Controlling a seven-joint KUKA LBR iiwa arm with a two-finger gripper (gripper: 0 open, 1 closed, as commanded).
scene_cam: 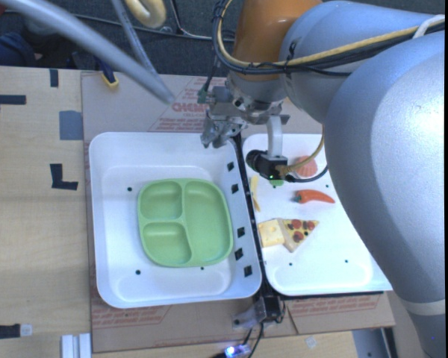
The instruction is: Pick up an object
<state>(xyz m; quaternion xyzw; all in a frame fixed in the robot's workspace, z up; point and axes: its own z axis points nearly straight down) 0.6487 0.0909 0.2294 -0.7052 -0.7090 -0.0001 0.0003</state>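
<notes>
Jaws of the gripper [219, 134] hang over the far rim of the left bin [112, 162], just beside the divider between the two bins. They are a dark tangle from this angle, and I cannot tell whether they are open or closed; nothing shows between them.

Nearest to them in the right bin [321, 268] is a pink piece [308, 168], rounded, partly hidden behind the robot's wrist parts, so its shape is hard to make out. Just nearer the camera lies a red-orange pepper [314, 197]. Its long axis runs left to right, thick end toward the divider and thin tip toward the arm. Below it sits a pizza slice [287, 233], flat on the bin floor, pale crust end toward the divider, dotted with red and dark toppings. A thin yellow strip [254, 198] lies along the divider, long axis running near to far.

In the left bin, well apart from these, a green plate [185, 222] with three sections lies flat in the middle.

The grey arm [392, 162] covers the right side of the right bin. Both bins rest on cardboard on the wooden table [30, 222].
</notes>
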